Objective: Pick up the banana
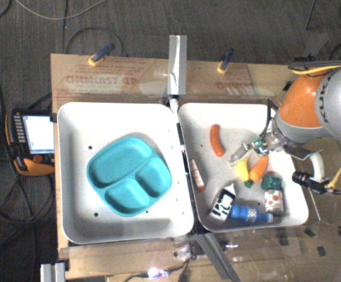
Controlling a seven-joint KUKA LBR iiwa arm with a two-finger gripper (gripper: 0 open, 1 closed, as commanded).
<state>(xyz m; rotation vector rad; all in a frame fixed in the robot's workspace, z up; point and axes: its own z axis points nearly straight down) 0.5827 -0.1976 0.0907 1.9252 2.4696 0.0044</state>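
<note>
Banana (242, 169): short yellow piece, mostly hidden, lying mid-right of frame in the right bin (287, 219), touching the carrot (258, 168). Gripper (253, 148) is low just above it, tip over the banana's upper end. Can't tell the gripper's state.

We look down on a dark grey carpeted floor (129, 22) that fills the top and left of the frame, with thin cables (41, 10) looping across it in the upper left. A brown board surface (117, 78) lies across the middle, held at its far edge by two yellow-and-blue clamps (101, 54). A grey metal post (177, 63) stands at upper centre. At the left edge sits a handheld pendant (32, 140) with a lit screen.
</note>
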